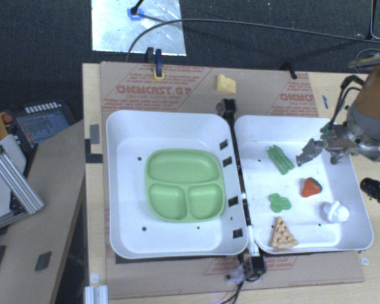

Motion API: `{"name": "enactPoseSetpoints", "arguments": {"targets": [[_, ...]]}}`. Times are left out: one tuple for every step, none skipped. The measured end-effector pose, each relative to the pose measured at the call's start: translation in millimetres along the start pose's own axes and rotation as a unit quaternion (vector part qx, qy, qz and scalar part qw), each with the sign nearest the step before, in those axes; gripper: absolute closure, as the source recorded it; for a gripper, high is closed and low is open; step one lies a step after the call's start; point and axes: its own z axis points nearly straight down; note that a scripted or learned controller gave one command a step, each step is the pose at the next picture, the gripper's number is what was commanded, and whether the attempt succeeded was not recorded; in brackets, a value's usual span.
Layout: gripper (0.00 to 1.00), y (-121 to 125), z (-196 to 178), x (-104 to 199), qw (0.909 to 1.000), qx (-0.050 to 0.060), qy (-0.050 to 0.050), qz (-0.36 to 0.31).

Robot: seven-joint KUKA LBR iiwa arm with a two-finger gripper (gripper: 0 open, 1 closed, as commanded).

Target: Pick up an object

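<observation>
My table (95, 170) carries two white bins. The left bin (123, 132) holds a green divided plate (183, 185). In the right bin (354, 233) lie a long green bean pod (280, 159), a pizza slice (282, 234), a small green leafy piece (279, 202), a red strawberry (311, 187) and a white knobbed piece (335, 212). My end effector (322, 148) hovers over that bin's upper right, fingers spread, gripping nothing. The pod lies just left of it; the strawberry sits below, apart.

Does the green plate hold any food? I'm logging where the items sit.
No, the green plate in the left bin holds nothing; the pizza slice lies in the right bin.
</observation>
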Motion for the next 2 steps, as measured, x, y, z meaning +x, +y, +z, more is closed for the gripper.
{"name": "enactPoseSetpoints", "arguments": {"targets": [[0.0, 3, -8, 1, 1.0, -0.007, -0.001, -0.001], [0.0, 12, 40, 6, 1.0, -0.006, -0.001, -0.003]]}}
